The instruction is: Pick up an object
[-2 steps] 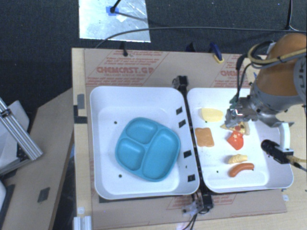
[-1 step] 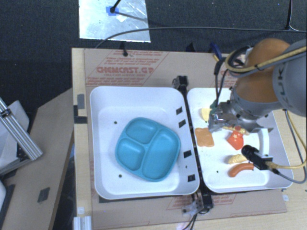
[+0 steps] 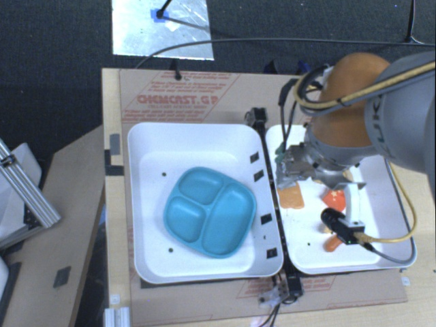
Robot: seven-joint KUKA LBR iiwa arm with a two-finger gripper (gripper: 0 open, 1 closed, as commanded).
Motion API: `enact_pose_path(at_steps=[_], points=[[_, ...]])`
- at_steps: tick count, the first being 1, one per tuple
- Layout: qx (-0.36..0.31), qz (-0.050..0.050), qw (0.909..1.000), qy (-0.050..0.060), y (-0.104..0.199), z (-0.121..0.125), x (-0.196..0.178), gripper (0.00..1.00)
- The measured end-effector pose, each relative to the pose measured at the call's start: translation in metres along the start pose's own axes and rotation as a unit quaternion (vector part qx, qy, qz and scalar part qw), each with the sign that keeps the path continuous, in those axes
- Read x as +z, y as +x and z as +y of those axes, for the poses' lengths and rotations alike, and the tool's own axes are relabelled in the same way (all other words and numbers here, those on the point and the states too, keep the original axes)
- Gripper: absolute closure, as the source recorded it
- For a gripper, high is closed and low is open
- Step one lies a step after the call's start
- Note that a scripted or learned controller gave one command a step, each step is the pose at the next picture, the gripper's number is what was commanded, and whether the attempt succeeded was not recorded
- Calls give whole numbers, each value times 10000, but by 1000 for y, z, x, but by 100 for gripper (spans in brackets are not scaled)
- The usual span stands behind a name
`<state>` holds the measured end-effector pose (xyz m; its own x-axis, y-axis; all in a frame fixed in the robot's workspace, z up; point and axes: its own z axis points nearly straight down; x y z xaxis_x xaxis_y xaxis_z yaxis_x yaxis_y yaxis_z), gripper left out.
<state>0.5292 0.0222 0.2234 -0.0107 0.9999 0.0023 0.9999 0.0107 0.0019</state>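
orange slab in right bin, seemingly just below fingers; fingers' spread unclear

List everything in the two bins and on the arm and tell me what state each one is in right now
Blue divided plate: lying flat, face up, in the left bin.
Tan block: resting on the right bin's floor by the divider.
Red-orange piece: lying in the right bin, partly behind the arm.
Small orange piece: lying near the front of the right bin.
Gripper: low over the tan block, grasp unclear.

Blue tray (L bin)
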Motion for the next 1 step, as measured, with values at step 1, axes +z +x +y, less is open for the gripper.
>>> enact_pose_path(at_steps=[1], points=[[4,-2,10000,16,45,-21,8,100]])
